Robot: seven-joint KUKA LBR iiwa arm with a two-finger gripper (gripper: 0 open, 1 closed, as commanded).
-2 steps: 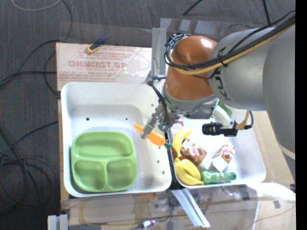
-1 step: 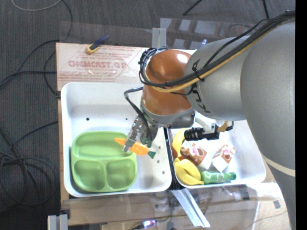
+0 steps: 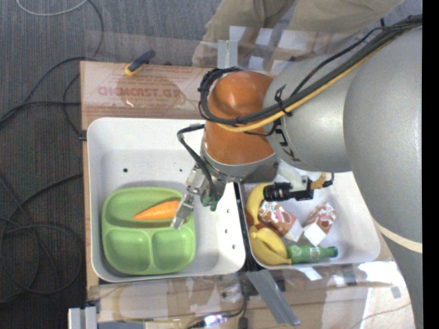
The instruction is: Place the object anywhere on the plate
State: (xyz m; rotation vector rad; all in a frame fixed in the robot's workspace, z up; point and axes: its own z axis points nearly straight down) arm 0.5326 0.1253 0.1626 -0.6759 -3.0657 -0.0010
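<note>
An orange carrot [image 3: 157,212] lies in the upper compartment of the green divided plate [image 3: 130,249], which sits in the left bin [image 3: 123,146]. My gripper [image 3: 197,205] hangs at the plate's right edge, just past the carrot's thick end. Its fingers are spread apart with nothing between them. One metal finger [image 3: 185,210] comes down right beside the carrot's end; I cannot tell whether it touches. The orange wrist band [image 3: 236,118] hides the bin's back right part.
The right bin [image 3: 360,242] holds bananas [image 3: 266,244], a green bottle [image 3: 312,253] and two red-and-white packets [image 3: 278,216]. The divider between the bins runs just right of the gripper. A cardboard sheet [image 3: 137,94] and an orange-handled tool [image 3: 139,62] lie behind the left bin.
</note>
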